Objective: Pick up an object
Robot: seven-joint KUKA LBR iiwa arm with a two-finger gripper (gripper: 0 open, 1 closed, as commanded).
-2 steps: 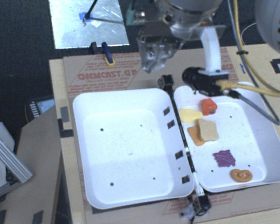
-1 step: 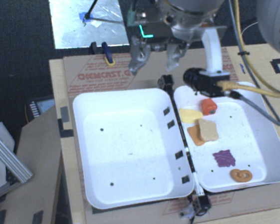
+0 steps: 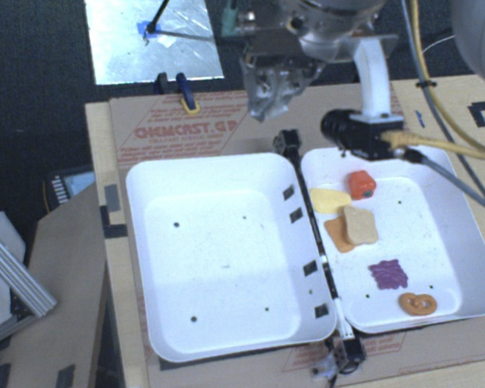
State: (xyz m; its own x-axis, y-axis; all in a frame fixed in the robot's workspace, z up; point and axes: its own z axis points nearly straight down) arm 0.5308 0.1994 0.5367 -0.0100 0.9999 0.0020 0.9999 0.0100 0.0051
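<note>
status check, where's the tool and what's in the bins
Tool high over the bins' far edge. Right white bin: red block, purple grape cluster, orange pretzel, untouched. Nothing in the way.

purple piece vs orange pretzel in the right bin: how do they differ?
Colour: the purple piece is violet, while the pretzel is orange-brown.
Shape: the purple piece is a solid, ragged-edged blob, while the pretzel is a looped form with holes.
Place: the purple piece lies nearer the bin's middle, while the pretzel lies closer to the front wall.
Shared: both lie flat in the right bin, apart from each other and from the gripper.
</note>
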